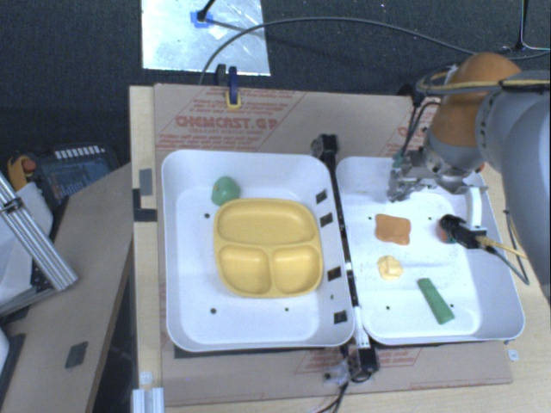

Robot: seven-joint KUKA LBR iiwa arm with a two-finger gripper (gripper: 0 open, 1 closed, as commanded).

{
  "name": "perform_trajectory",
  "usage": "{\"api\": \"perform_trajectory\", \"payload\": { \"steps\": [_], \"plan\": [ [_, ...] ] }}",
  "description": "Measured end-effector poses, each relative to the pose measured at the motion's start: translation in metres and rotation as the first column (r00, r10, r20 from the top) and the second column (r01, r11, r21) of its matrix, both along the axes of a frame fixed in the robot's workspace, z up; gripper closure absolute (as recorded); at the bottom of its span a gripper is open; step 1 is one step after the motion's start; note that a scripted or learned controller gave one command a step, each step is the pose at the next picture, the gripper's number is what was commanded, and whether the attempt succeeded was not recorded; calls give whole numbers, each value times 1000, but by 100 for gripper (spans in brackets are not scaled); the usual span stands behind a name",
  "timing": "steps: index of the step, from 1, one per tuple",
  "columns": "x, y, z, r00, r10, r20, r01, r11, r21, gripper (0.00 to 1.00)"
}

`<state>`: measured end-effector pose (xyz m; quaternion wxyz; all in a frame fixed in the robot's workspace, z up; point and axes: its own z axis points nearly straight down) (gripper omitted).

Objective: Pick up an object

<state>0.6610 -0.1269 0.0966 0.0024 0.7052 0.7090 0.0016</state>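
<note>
My gripper hangs over the far part of the right bin, reaching in from the right. Nothing shows between its tips. Just in front of it an orange flat piece lies on the bin floor, apart from the gripper. Nearer the front sits a small pale yellow piece. A green stick lies at a slant toward the bin's front right.
The left bin bears a yellow divided plate in its middle and a small green round thing at the plate's far left corner. A black divider runs between the two bins.
</note>
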Motion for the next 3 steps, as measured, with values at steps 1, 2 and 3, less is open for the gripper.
{"api": "perform_trajectory", "payload": {
  "steps": [1, 2, 3],
  "plan": [
    [0, -8, 48, 1000, -4, 1, 4, 1000, 0, 100],
    [6, -16, 98, 1000, -5, 1, 5, 1000, 0, 100],
    [7, -16, 122, 1000, -2, -1, 2, 1000, 0, 100]
  ]
}}
